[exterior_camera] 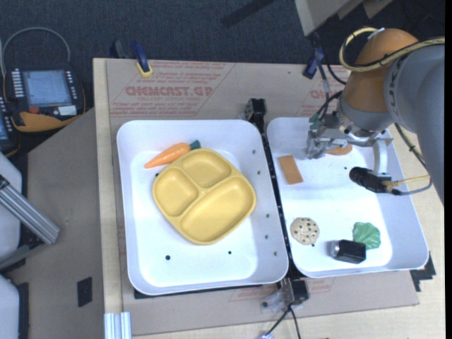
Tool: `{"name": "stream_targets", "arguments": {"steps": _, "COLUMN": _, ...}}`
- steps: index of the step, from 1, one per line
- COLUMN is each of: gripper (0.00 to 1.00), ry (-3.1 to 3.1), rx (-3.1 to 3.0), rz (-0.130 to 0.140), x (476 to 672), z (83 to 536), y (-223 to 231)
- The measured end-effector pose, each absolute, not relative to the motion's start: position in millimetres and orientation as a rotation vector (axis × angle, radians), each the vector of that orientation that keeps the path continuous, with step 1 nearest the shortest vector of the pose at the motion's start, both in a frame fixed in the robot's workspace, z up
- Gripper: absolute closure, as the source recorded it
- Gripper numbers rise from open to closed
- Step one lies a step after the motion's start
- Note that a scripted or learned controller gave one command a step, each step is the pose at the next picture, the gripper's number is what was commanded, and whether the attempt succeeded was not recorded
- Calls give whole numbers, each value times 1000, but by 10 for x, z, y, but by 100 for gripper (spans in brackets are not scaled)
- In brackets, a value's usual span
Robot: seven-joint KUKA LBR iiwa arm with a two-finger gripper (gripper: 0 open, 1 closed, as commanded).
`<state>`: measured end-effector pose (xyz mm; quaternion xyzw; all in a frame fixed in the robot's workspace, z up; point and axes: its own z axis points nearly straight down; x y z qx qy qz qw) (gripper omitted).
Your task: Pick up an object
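Camera view shows you two white bins side by side. Your gripper [323,145] hangs low over the far part of the right bin [402,256], and you cannot tell how it is set. Just near it lies a tan block [289,169]. At the near end sit a spotted cookie [304,230], a black thing [347,251] and a green thing [367,234]. The left bin [141,260] holds a yellow plate [203,195] with an orange carrot [167,155] touching its far edge.

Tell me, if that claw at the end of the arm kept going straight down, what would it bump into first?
Probably the small orange object lying just under the gripper, near the back of the right bin. Depth is hard to judge from above, so it could instead meet the bin's white floor beside it.
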<state>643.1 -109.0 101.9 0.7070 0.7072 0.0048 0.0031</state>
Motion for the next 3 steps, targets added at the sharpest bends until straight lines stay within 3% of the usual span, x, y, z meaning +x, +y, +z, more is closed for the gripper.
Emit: {"name": "stream_targets", "arguments": {"steps": 3, "gripper": 100, "ry": 2218, "rx": 2215, "rz": 7, "x": 6382, "z": 2579, "y": -1070}}
